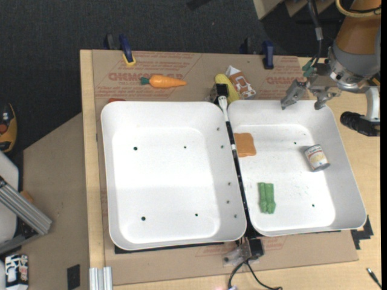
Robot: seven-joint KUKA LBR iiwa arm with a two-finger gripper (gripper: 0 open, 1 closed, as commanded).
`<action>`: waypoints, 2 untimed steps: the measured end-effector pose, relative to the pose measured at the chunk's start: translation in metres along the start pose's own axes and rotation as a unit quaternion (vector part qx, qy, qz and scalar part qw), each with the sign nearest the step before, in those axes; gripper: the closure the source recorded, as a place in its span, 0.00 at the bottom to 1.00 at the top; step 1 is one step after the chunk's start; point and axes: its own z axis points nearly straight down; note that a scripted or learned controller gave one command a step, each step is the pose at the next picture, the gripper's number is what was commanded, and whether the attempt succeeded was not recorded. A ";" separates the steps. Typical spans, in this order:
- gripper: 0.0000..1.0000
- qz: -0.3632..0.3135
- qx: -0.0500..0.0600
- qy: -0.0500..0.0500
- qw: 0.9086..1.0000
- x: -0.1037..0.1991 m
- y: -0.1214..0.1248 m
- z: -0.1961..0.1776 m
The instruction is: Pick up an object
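Observation:
The right bin [338, 210] holds three things. An orange flat block [245, 144] lies by its left wall, a green pea pod [266, 197] sits toward the front, and a small white can [315, 157] rests on its side at the right. My gripper [305, 99] hangs over the bin's far rim, open, with its two fingers spread and nothing between them. It is well apart from all three objects.
The left bin [121, 162] stands beside the right one. On the board behind the bins lie a carrot [163, 81], a banana [225, 86] and a small brown carton [243, 84]. Blue clamps [127, 54] [267, 54] grip the far edge.

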 end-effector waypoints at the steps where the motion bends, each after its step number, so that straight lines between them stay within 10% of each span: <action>1: 1.00 0.000 -0.002 -0.001 1.000 0.000 0.001 -0.011; 2: 1.00 -0.006 0.002 0.003 1.000 0.127 0.010 0.012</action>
